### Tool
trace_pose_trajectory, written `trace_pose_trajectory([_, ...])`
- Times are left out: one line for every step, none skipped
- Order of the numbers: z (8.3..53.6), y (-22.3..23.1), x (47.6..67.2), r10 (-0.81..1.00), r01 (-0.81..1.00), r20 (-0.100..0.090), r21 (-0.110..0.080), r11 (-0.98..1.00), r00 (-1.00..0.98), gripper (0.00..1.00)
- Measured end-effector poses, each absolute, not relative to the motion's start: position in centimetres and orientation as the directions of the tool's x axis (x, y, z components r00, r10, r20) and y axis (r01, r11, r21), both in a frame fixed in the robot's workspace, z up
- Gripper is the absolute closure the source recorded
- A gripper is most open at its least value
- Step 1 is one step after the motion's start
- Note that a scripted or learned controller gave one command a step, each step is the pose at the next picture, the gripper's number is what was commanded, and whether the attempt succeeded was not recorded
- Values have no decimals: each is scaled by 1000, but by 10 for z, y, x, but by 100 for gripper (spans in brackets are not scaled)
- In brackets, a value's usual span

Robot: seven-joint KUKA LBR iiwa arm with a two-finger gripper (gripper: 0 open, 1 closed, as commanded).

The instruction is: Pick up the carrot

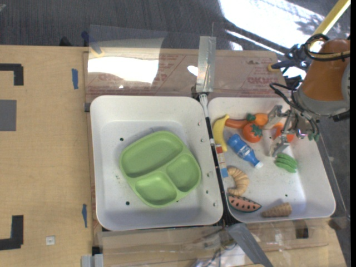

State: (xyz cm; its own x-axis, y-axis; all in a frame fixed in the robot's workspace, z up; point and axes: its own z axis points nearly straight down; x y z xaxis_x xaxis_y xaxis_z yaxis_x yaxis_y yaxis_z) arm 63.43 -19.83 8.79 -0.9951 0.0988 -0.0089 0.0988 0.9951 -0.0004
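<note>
Robot hand (286,131) hangs low in right bin (311,202), near its far right corner; whether fingers are apart or together can't be told. Carrot (240,123) lies at bin's far edge w/ banana (219,128) to its left, tomato (252,133) touching its right. Blue bottle (243,150) sits just below. Green plate (161,167) rests mid left bin (105,149).

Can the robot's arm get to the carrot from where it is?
Probably yes. The gripper hangs just right of the carrot, but the tomato touches it and the banana crowds its tip.
</note>
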Motion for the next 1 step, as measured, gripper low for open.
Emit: trace_pose_trajectory([87, -196, 646, 384, 385, 38, -1, 923, -922, 0])
